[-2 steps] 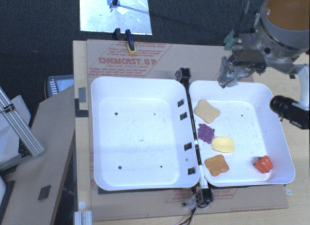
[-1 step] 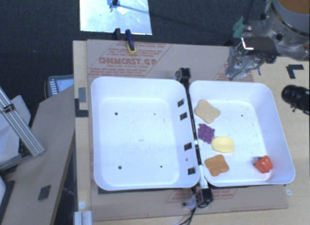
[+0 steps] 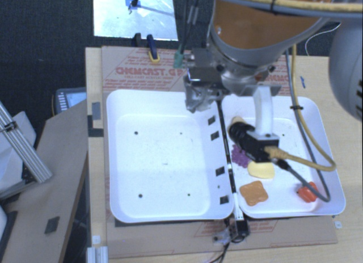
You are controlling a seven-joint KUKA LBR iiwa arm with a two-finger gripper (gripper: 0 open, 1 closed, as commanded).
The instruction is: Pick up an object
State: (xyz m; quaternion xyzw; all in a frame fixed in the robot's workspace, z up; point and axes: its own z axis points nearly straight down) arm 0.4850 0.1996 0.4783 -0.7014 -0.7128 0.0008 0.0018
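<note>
Looking down at a slant on a pale wooden worktop (image 3: 93, 80), covered by a brown cardboard sheet (image 3: 142, 70) printed with red lettering. On the sheet, side by side and touching along a shared inner wall: a left white plastic bin (image 3: 159, 160) and a right white plastic bin (image 3: 309, 137), both shallow, smooth and rounded at the corners.

Reaching in from the upper right, a grey arm (image 3: 261, 12) with a broad, glossy orange band. At its lower end, a boxy grey metal end effector (image 3: 197, 104), poised over the far end of the divide between the two bins, just on the left bin's side. Impossible to tell from this angle how far open it is; nothing seen in its hold.

All loose things in the right bin, below and to the right of the end effector and well apart from it:
- small purple knobbly cluster (image 3: 239, 155), beside the inner wall, nearest the end effector.
- pale yellow rounded piece (image 3: 261, 170), smooth and matte, just right of the purple cluster.
- flat orange square piece (image 3: 253, 192), soft-cornered, slightly rough on top, near the front wall.
- small red-orange piece (image 3: 306, 192), shiny and blocky, in the front right corner, farthest from the end effector.
</note>
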